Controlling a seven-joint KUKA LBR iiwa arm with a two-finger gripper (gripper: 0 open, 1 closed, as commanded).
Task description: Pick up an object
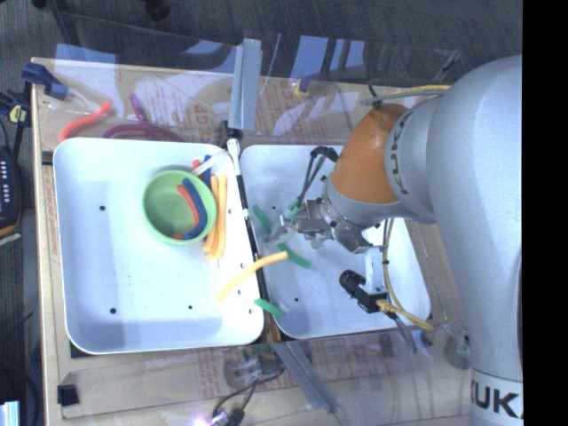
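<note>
My gripper (287,225) hangs low over the left half of the right bin (328,313), under the orange wrist band. Small green pieces lie close to it: one (263,217) just to its left, one (298,258) just below it, and a third (269,307) near the bin's front corner. A yellow stick (253,270) lies across the wall between the two bins, its right end near the gripper. I see nothing held in the gripper.
In the left bin (106,273) stands a green bowl (173,207) with red and blue curved pieces inside and orange and yellow sticks (216,216) leaning beside it. A black cable fitting (358,289) hangs over the right bin. A red hose (142,132) lies behind the left bin.
</note>
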